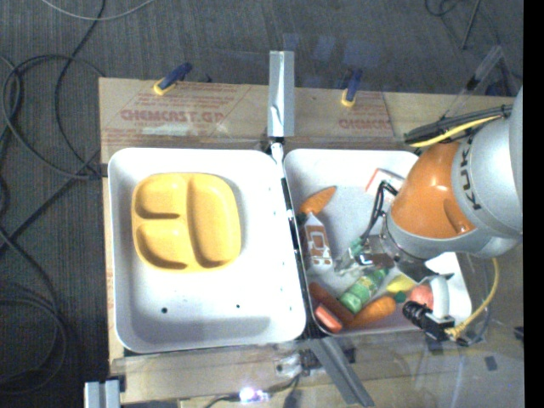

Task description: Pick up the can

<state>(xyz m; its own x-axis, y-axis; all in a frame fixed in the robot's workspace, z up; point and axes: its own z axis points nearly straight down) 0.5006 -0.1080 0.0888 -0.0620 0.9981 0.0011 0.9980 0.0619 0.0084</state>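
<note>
In the right bin (340,164), a green cylindrical can (359,294) with a lighter label lies tilted among other items near the front wall. My gripper (361,257) hangs low inside this bin, just above and behind the can's upper end. Whether it touches the can I cannot tell. The grey and orange wrist (429,202) covers the bin's right half.
Around the can lie an orange carrot (374,311), a red sausage (327,311), a small white and brown carton (317,243), another orange piece (319,200) and a red and white item (425,294). The left bin (119,253) holds a yellow divided plate (187,219).
</note>
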